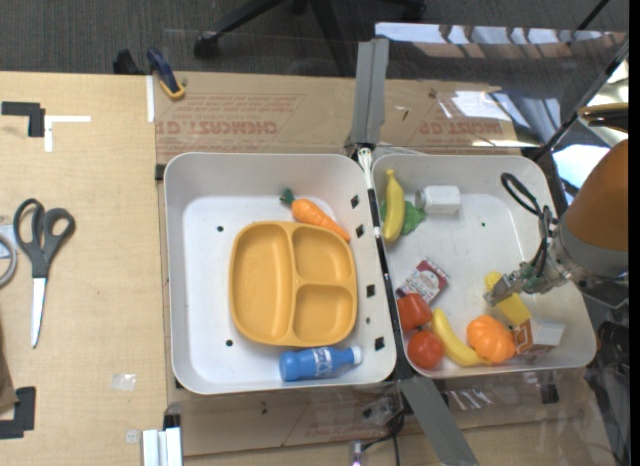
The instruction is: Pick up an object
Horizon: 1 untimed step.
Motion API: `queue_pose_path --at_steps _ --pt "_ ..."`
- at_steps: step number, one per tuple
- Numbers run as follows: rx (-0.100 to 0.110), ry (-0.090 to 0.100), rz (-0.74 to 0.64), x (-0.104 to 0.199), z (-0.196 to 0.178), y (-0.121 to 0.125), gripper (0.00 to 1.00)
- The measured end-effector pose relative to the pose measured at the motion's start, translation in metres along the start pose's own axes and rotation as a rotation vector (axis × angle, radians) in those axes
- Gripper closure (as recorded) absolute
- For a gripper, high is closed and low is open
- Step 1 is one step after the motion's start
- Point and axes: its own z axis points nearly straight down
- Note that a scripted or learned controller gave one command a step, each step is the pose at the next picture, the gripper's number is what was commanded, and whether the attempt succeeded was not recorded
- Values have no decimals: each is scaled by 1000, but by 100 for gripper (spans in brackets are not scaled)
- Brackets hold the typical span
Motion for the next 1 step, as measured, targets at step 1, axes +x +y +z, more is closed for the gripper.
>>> queue_pose_path --at_steps 1 --pt "3 1 10 83 -139 36 100"
